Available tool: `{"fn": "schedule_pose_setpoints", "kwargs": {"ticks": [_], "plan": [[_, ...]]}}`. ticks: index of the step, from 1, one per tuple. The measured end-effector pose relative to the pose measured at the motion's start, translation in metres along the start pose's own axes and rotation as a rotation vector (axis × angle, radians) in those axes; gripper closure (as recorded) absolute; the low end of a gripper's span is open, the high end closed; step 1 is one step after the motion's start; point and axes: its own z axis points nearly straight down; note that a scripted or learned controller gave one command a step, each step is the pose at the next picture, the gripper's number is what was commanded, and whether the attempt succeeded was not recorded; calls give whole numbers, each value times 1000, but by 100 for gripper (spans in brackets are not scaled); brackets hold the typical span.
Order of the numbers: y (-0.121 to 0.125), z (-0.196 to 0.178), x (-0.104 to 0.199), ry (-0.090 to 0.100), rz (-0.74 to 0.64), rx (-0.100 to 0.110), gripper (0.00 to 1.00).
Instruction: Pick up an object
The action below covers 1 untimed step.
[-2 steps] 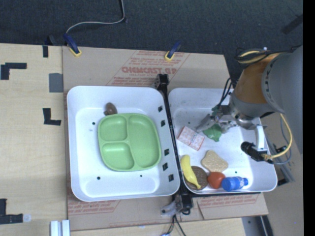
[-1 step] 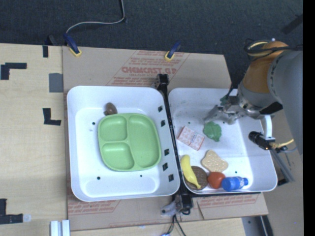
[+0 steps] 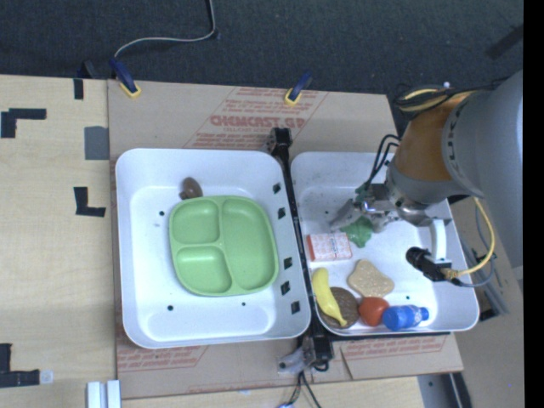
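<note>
In the left bin [image 3: 136, 228] lay a green divided plate [image 3: 224, 245] with a small brown object [image 3: 190, 188] just beside it. In the right bin [image 3: 463, 308] the gripper [image 3: 364, 215] hung over a green object [image 3: 360, 232]; jaw state: cannot tell. Step judged: descent to grasp. Next: closing squarely on it.

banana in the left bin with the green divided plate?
No, the yellow banana lies in the right white bin beside a brown round cookie; the green divided plate sits in the left white bin.
</note>
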Motion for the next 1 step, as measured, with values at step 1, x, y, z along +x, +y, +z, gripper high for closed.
{"fn": "schedule_pose_setpoints", "kwargs": {"ticks": [1], "plan": [[0, -10, 0, -1, 0, -1, 100]]}}
